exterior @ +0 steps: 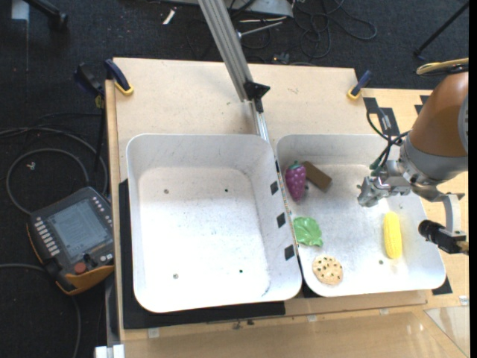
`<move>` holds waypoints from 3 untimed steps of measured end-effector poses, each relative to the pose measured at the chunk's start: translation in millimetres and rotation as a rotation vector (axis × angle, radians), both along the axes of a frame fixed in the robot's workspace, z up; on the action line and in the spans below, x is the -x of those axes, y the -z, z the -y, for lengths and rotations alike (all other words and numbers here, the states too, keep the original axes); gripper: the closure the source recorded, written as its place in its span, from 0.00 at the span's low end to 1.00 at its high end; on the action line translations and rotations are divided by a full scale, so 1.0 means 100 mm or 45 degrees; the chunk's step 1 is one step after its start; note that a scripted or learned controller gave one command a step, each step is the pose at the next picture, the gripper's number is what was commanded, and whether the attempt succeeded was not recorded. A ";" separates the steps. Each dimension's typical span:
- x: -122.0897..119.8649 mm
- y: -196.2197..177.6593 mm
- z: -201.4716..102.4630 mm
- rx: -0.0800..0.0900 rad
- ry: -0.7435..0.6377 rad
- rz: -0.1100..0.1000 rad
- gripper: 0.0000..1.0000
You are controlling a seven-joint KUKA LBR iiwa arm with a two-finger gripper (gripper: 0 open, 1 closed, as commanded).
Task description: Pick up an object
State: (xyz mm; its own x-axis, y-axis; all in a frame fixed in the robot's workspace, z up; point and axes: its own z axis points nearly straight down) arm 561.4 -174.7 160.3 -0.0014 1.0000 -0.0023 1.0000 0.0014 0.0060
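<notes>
A smooth yellow plastic corn cob (392, 235) is seen beside the gripper (368, 196), grip state undeterminable, in the speckled white right bin (350, 154).

Bright, even overhead light; soft shadows, mild glare on white bins (197, 144), slightly grainy.

The tan table (201, 99) carries two white bins: one bin (145, 155) well left of the hand (370, 192), the other bin (425, 278) directly beneath it.
</notes>
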 end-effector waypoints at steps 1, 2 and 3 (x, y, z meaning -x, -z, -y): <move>-0.01 -0.63 -0.04 0.000 -0.003 0.002 1.00; -0.02 -0.92 -0.04 -0.001 -0.003 -0.001 1.00; 0.05 -0.79 -0.61 -0.006 -0.008 -0.010 1.00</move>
